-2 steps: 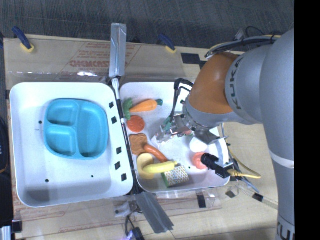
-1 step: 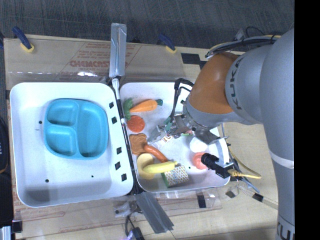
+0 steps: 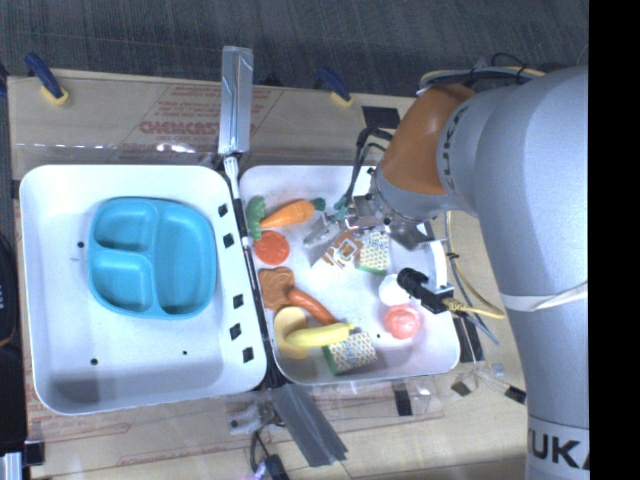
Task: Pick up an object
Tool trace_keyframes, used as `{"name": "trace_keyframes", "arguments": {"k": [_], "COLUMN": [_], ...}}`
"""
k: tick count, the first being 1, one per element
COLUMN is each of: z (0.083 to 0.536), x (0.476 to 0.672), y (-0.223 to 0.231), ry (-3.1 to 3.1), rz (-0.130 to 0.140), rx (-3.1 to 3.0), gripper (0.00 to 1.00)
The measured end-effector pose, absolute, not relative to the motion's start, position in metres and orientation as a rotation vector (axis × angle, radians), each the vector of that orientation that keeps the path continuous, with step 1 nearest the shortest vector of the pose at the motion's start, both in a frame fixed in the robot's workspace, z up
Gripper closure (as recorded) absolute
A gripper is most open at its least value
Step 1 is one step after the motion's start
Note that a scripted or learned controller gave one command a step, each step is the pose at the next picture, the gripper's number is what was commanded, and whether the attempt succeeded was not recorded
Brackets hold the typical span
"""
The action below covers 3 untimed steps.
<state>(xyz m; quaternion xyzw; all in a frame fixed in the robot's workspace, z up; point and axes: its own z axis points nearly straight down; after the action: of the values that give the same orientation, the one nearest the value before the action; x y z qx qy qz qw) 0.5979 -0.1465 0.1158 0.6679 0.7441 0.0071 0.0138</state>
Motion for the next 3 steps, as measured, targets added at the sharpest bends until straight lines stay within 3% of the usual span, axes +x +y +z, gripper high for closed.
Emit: {"name": "trace_keyframes", "arguments": {"k": [1, 2, 3], "z": [0.107, 0.123, 0.189], "x": [0.600, 0.606, 0.600], "y": [-0.163, -0.165, -0.075], "ry": [2.507, 2.496, 2.327], "rz": [0.022, 0.029, -0.005], "rx": [1.855, 1.838, 2.118], "gripper": [0.00, 1.00, 1.00]}}
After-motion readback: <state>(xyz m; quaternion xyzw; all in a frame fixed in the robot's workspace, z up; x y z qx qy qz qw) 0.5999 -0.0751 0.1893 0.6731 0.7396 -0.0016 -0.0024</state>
